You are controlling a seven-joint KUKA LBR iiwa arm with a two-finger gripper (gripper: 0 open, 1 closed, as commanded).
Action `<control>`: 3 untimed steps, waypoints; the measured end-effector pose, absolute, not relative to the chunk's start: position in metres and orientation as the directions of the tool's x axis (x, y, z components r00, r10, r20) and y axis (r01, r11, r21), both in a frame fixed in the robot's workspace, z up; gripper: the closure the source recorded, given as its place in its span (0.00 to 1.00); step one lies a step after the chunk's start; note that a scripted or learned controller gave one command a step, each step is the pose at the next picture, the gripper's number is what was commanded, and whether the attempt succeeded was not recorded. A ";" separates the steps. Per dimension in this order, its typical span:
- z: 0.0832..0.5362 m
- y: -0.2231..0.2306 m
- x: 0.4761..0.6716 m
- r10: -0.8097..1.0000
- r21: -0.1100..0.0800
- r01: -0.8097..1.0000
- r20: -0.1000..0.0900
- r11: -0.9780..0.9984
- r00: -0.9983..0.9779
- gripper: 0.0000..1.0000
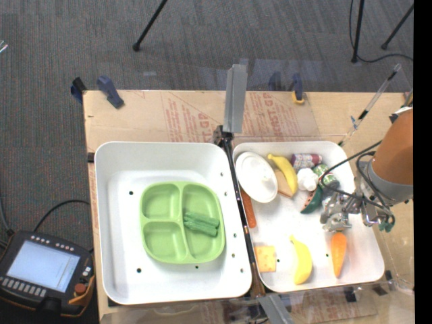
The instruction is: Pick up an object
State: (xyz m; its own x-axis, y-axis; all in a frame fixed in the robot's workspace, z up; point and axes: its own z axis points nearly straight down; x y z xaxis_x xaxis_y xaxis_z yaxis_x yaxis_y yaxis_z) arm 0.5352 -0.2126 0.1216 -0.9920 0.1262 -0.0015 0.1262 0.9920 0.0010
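Fig. Gripper (pixel 335 214) low over the right bin (pixel 368 265), arm entering from the view's right; finger spread can't be made out, so whether it grips anything can't be told. Key relation: the carrot (pixel 339 253) lies just below the gripper toward the near rim, almost touching, long axis running near-far w/ the tip pointing at the near rim. Judged the closest candidate, so a short drop and fingers set across its width should suit. Other items, outward from the gripper: dark green vegetable (pixel 314 201) just to its left; banana (pixel 302 260) left of the carrot; white bowl (pixel 257 177) further left, well apart.
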 end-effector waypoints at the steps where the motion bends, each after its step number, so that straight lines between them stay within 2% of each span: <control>1: 0.101 -0.211 0.603 0.386 0.001 0.386 -0.002 0.922 -0.922 1.00; 2: 0.101 -0.210 0.603 0.385 0.001 0.385 -0.002 0.923 -0.923 0.00; 3: 0.086 -0.211 0.532 0.334 0.001 0.334 0.004 0.943 -0.942 0.00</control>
